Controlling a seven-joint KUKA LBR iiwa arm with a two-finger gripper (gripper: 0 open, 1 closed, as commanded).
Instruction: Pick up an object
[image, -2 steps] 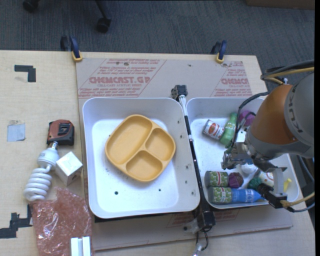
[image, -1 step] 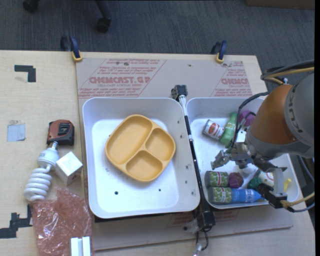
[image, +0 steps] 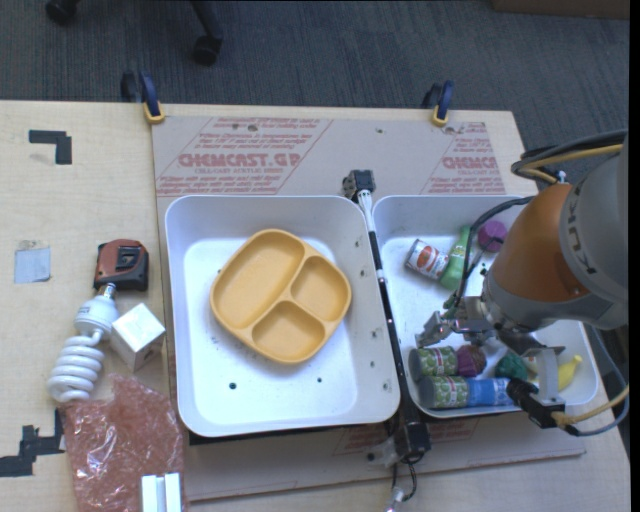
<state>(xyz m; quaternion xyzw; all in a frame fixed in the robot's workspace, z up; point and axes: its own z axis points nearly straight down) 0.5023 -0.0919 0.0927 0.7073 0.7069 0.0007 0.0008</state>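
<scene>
My gripper (image: 452, 325) hangs low in the right bin (image: 395, 235), just above a green-labelled can (image: 449, 360) that lies on its side. A second can (image: 447, 392) and a blue tube (image: 496, 390) lie along the bin's front wall. A red-and-white can (image: 427, 259), a green bottle (image: 460, 257) and a purple object (image: 491, 235) rest toward the back of the bin. A teal piece (image: 514, 367) and a yellow piece (image: 569, 372) show beside the wrist. The arm's orange band (image: 535, 255) hides part of the bin.
The left bin (image: 190, 330) holds a yellow divided plate (image: 281, 295). On the bench to the left lie a tape measure (image: 121, 264), a spiral light bulb (image: 82, 349), a white cube (image: 138, 331) and a reddish plastic bag (image: 115, 440).
</scene>
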